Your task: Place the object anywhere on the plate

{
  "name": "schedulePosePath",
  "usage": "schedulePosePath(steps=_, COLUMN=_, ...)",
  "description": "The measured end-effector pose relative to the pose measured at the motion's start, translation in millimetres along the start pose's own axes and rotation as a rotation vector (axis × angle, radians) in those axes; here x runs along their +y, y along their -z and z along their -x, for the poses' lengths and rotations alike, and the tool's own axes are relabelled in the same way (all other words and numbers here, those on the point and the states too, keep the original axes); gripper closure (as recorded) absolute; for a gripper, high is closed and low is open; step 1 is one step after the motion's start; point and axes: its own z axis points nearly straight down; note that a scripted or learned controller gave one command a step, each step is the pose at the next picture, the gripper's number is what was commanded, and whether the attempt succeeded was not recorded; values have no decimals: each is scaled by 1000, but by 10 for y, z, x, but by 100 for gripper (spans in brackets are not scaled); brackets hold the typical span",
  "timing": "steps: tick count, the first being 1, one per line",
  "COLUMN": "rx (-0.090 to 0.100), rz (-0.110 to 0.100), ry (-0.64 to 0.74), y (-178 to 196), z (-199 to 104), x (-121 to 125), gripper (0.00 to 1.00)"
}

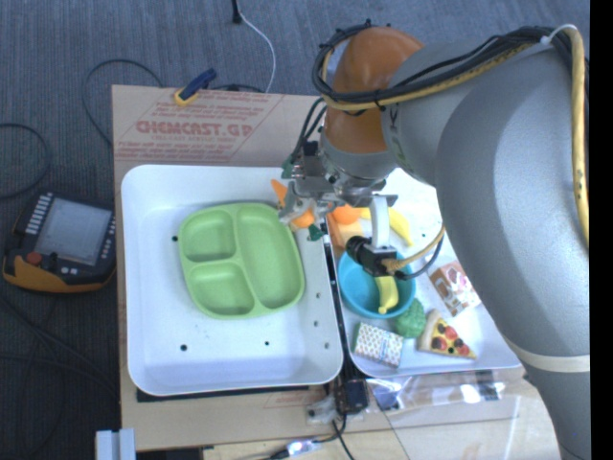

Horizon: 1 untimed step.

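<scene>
Hovering at the centre of the frame, over the seam between the two bins, the end effector (308,209) sits below the arm's orange band (369,65). An orange object (305,220), perhaps a toy carrot with a hint of green at one end, shows right at its tip, just past the plate's upper right corner. Whether that object is actually pinched or merely lying under the tool, I cannot tell, nor whether the end effector is open or closed; the wrist hides that.

The plate (239,260), green with three compartments, lies in the left bin (153,353), left of centre, and nothing rests on it.

In the right bin (488,353) sit a blue bowl (356,290) holding a yellow piece (387,293), a banana (397,226), another orange bit (347,217), a green piece (412,320), a pizza slice (446,337) and a small patterned packet (379,344).

Judging by looks, the orange object is a light, stiff plastic toy, smooth and a little slippery, not fragile. A tapered shape tends to squirt out of a pinch, so the thicker middle, across its narrow width, seems the best hold. The plate is close, so a short move toward frame left should do.
</scene>
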Motion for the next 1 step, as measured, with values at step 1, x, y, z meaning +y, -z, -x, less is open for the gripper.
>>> schedulePosePath(steps=1, rx=-1, rz=2, ry=-2, y=13, z=23, x=6, gripper=0)
